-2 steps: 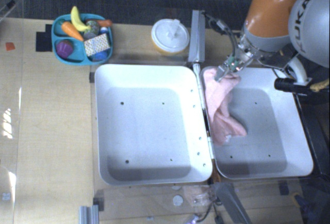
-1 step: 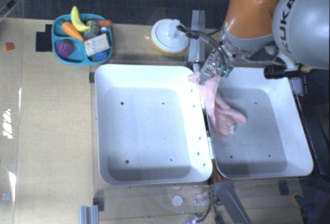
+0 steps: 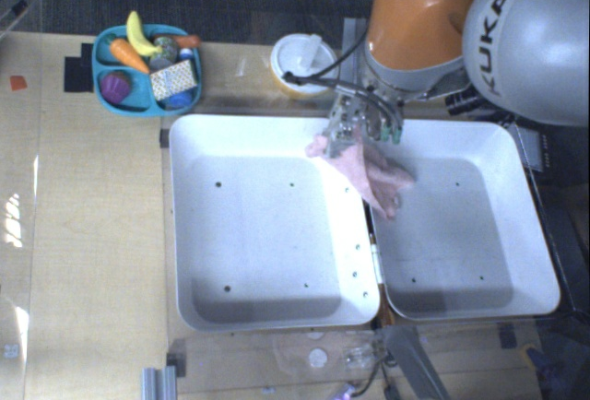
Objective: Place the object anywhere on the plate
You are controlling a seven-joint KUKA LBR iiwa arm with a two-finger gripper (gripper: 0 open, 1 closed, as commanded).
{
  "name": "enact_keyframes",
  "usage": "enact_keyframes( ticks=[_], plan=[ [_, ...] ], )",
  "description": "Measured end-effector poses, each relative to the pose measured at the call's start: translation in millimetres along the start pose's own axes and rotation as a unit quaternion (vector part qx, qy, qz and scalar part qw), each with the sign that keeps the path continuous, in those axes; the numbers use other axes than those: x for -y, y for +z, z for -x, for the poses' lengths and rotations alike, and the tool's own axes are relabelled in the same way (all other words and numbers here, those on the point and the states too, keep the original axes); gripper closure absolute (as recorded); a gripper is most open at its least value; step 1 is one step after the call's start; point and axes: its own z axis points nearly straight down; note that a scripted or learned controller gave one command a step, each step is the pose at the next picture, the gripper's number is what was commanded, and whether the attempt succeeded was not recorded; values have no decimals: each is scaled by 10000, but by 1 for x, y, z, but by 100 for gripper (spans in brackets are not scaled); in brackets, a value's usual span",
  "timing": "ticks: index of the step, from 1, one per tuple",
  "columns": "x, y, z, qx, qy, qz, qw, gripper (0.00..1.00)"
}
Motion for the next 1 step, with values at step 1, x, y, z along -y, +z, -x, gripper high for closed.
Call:
enact_keyframes(
  ticks=[1],
  plan=[
    [-48, 6, -17, -8, -492, 2, 9988, 100]
  ],
)
